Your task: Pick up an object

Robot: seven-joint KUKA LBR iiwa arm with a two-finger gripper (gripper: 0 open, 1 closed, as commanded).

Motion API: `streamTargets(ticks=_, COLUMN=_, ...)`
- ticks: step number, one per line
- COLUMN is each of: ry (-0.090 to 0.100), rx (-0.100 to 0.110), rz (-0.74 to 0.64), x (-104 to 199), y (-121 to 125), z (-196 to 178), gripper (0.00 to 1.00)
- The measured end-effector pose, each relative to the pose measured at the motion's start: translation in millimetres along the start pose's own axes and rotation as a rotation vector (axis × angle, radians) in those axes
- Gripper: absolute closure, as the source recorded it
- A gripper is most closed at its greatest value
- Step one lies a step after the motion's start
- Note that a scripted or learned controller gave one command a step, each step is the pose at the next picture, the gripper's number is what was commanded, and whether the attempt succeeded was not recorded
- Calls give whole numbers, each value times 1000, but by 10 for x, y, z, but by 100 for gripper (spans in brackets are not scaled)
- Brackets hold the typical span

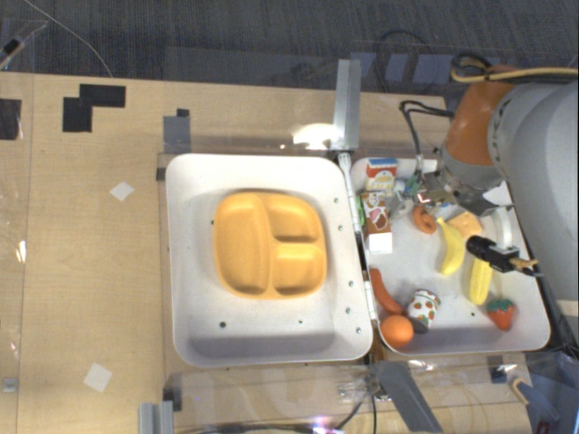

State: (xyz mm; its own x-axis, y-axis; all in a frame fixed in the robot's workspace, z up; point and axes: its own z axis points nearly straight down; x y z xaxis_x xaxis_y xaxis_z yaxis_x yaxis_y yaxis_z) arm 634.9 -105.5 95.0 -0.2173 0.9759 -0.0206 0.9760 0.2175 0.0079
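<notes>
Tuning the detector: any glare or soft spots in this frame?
Camera view: a blown-out glare patch on the bench at the top edge of the left bin; soft shadows inside that bin's walls around the yellow tray; small items in the right bin look soft, and label text on the carton is unreadable.

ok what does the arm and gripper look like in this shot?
The arm is a bulky, rounded grey shell with an orange band above the wrist. Black cables loop near the wrist. The gripper is small, dark metal hardware, too cluttered against the toys to make out more detail.
</notes>
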Motion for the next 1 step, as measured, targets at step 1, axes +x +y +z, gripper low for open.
streamTargets(ticks=1, ry=-6, rx=-19, rz=-8, x=-6, y=61, z=-179, gripper=100)
